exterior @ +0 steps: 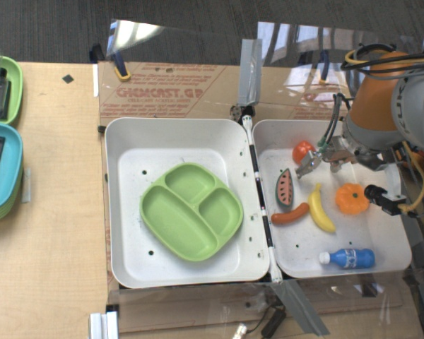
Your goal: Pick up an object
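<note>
two bins side by side, most items in the right one.
left bin (120, 189) holds a divided plate (191, 210) near its middle. right bin (403, 256): tomato (302, 150) at back, gripper (315, 158) just beside it; watermelon slice (285, 188) w/ sausage (290, 217) in front of it, banana (321, 209) betw. sausage & pumpkin (351, 198); bottle (348, 258) lying at front.
</note>
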Action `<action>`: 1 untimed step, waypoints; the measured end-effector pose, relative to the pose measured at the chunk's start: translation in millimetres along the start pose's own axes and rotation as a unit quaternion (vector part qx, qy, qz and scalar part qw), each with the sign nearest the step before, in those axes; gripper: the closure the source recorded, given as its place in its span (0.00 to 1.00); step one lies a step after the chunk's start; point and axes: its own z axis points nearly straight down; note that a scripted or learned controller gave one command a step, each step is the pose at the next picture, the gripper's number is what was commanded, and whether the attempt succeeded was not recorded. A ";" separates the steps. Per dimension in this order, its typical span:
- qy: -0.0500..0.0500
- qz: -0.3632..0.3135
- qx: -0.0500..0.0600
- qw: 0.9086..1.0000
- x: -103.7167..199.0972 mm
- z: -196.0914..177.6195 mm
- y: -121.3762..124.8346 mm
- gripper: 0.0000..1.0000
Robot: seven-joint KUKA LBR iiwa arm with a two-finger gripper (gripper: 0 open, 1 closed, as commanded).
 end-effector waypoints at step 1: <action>0.001 -0.026 0.001 1.000 21.9 0.8 -103.8 0.00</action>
